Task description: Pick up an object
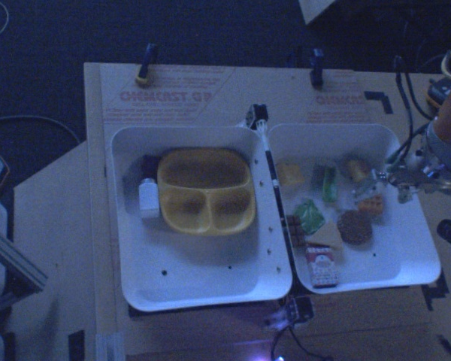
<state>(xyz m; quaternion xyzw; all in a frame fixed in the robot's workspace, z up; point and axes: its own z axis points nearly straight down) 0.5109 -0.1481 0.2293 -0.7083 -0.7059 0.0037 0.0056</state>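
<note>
Two shallow white bins: the left bin (135, 277) holds a yellow compartment tray (206, 190) and a small white bottle (149, 198); the right bin (406, 262) holds crowded small items. My gripper (377, 177) hangs above a small orange block (370, 205), beside a round brown patty (355, 227). I cannot tell how my claw stands. Risk, as I judge it: crowding may make me pinch two items or nudge one aside.

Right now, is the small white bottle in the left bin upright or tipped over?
Cannot tell for sure. The white bottle sits against the yellow tray's left edge, cap toward the far wall, but the dim view leaves its pose unclear.
</note>
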